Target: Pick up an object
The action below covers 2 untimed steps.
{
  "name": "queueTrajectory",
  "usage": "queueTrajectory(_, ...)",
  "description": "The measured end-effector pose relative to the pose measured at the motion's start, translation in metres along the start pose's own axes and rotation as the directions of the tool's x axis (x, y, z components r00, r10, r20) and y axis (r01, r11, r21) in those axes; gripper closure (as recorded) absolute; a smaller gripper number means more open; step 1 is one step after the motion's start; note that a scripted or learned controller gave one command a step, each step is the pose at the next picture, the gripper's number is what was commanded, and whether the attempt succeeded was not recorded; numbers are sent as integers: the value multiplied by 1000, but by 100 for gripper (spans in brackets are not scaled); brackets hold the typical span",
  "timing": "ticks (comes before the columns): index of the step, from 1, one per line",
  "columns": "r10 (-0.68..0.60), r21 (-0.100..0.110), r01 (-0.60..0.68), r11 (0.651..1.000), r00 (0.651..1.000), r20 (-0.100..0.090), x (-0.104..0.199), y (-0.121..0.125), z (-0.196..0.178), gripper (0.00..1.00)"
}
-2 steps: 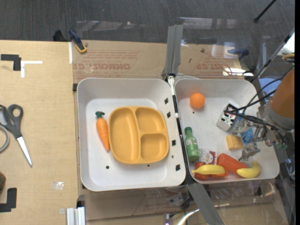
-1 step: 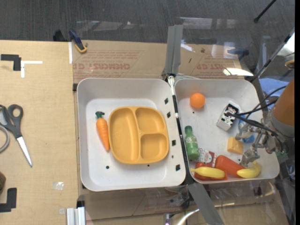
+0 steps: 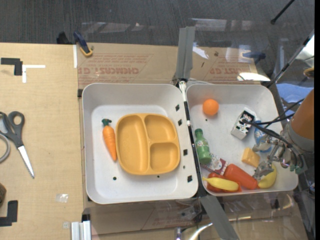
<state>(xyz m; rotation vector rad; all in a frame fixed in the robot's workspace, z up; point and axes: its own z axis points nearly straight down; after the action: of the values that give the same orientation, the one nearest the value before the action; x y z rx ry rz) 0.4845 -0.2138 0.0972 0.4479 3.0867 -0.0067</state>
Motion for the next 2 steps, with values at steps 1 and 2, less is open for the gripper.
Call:
queueTrajectory(1, -5, 0, 5, 1000, 1000, -5, 0, 1, -8, 100)
queueTrajectory(2, 189, -1, -189, 982, 982, -8, 19, 112, 0, 100)
